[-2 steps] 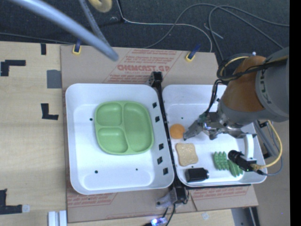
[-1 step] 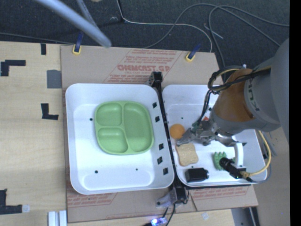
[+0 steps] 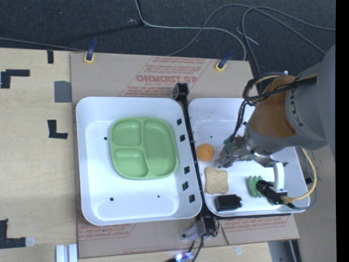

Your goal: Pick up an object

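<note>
In the right bin (image 3: 218, 111) lie an orange ball (image 3: 205, 152), a slice of toast (image 3: 216, 180), a black block (image 3: 227, 202) and a small green toy (image 3: 253, 185). My gripper (image 3: 229, 155) hangs low over this bin, just right of the orange ball and above the toast. Its fingers are small and dark against the bin floor, and nothing is visibly held between them. The orange-banded wrist (image 3: 272, 116) rises behind it to the right.
The left bin (image 3: 92, 113) holds a green divided plate (image 3: 144, 147). A black divider (image 3: 188, 146) runs between the bins. Cables cross the dark cloth at the back, and a yellow cable (image 3: 305, 192) loops by the right bin's rim.
</note>
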### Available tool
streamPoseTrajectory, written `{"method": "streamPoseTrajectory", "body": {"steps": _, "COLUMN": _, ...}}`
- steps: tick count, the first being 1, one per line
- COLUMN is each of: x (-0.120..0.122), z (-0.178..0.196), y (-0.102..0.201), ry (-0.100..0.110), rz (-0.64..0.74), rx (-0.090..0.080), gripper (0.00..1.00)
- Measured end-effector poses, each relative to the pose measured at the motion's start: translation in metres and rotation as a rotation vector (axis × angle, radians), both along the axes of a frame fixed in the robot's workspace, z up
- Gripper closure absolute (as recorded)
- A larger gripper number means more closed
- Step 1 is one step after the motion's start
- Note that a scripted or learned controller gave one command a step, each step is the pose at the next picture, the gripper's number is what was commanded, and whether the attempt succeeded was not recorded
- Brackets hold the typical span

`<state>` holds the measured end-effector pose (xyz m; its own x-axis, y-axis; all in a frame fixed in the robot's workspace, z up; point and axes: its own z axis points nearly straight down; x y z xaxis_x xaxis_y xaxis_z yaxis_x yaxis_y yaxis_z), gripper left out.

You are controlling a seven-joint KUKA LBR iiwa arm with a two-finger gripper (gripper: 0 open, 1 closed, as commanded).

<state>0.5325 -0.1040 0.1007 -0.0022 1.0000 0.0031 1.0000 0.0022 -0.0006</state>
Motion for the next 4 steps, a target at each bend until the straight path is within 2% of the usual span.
{"method": "streamPoseTrajectory", "body": {"steps": 2, "x": -0.013, "z": 0.116, "y": 0.008, "ry": -0.004, "rz": -0.001, "rx": -0.003, "gripper": 1.0}}
{"method": "streamPoseTrajectory", "body": {"steps": 3, "x": -0.012, "z": 0.139, "y": 0.008, "ry": -0.002, "rz": -0.001, "rx": -0.003, "gripper": 1.0}}
{"method": "streamPoseTrajectory", "body": {"steps": 4, "x": 0.003, "z": 0.143, "y": 0.067, "ry": 0.0, "rz": 0.006, "rx": -0.001, "gripper": 1.0}}
